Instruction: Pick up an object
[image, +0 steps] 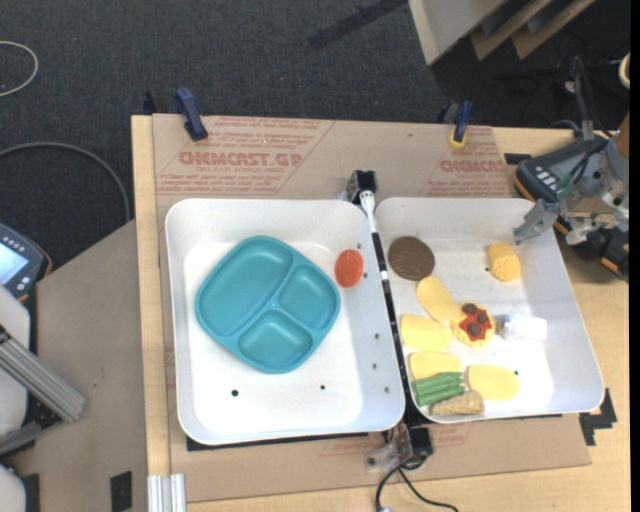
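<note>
On the tabletop we find two white bins side by side. We note the left bin carries a teal divided plate, with an orange-red round piece just beside the plate's right edge. We record, in the right bin, a brown disc, yellow slices, a green bundle and an orange-yellow lump. We see the tool at that bin's upper right rim, gripping nothing; its opening we cannot tell.
</note>
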